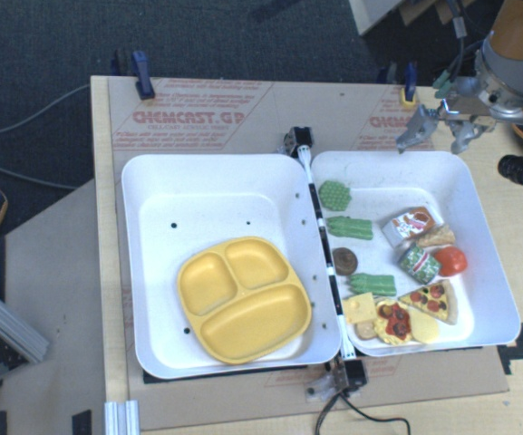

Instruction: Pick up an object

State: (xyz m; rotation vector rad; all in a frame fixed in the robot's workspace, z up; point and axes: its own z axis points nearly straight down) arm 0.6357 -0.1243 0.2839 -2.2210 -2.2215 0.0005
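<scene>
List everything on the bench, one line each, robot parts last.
left bin: 1, white, left half of the bench
right bin: 1, white, right half of the bench
divided plate: 1, yellow, three compartments, in the left bin
round green piece: 1, green, right bin, top left
long green piece: 1, green, right bin, below the round one
brown disc: 1, brown, right bin, by the left wall
flat green piece: 1, green, right bin, below the disc
tomato: 1, red, right bin, right side
pizza slice: 1, red and tan, right bin, lower right
clamps: 2, blue, board's far edge
arm: 1, grey with orange band, top right
gripper: 1, grey, above the right bin's far rim
</scene>
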